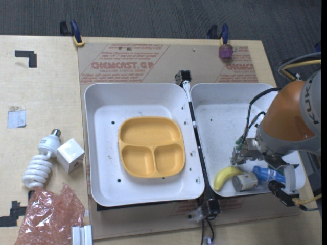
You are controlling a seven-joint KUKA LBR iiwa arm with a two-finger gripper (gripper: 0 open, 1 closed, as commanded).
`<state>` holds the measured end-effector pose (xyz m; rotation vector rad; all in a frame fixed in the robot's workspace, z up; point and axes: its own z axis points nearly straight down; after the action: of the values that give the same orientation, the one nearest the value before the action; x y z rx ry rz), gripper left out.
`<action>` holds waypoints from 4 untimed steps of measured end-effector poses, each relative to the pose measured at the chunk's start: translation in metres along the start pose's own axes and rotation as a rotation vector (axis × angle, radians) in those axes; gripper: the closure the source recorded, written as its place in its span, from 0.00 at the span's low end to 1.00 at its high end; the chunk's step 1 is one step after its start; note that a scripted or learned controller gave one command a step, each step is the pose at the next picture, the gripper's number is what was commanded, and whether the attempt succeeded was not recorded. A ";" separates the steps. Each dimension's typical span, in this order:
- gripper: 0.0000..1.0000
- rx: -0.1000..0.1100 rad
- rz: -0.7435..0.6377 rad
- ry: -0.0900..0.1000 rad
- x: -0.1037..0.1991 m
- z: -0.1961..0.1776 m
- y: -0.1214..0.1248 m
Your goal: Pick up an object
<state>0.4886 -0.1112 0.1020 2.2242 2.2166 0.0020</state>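
From above, the arm [294,119] reaches in from the right, its orange band hanging over the right bin [219,98]. The end effector [244,153] sits low inside that bin, toward its near half, and from where I stand I cannot tell whether it is spread or pressed together; the wrist hides that. Just below it lies a banana [226,177], curved, near the bin's front edge. Right beside the banana, touching or nearly so, is a small grey can [246,181] lying on its side, and next to that a blue bottle [269,175], partly tucked under the arm. Nothing is visibly gripped.

Over in the left bin [102,137], a yellow divided plate [152,147] rests flat in the middle, with three compartments.

Out on the worktop [41,101] to the left, a spiral light bulb [41,163] lies beside a small white cube [70,155], with a crumpled reddish plastic bag [47,218] just in front. At the far edge of the board, a small purple thing [226,51] sits by a clamp.
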 end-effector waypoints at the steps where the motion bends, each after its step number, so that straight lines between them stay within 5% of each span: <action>1: 1.00 0.000 -0.004 -0.001 0.068 -0.090 0.043; 2: 1.00 0.002 -0.002 0.000 0.037 -0.090 -0.011; 3: 1.00 0.001 -0.005 -0.001 0.051 -0.090 0.033; 4: 1.00 0.002 -0.002 0.000 0.015 -0.074 0.003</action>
<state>0.4918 -0.0963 0.1765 2.2227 2.2198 -0.0005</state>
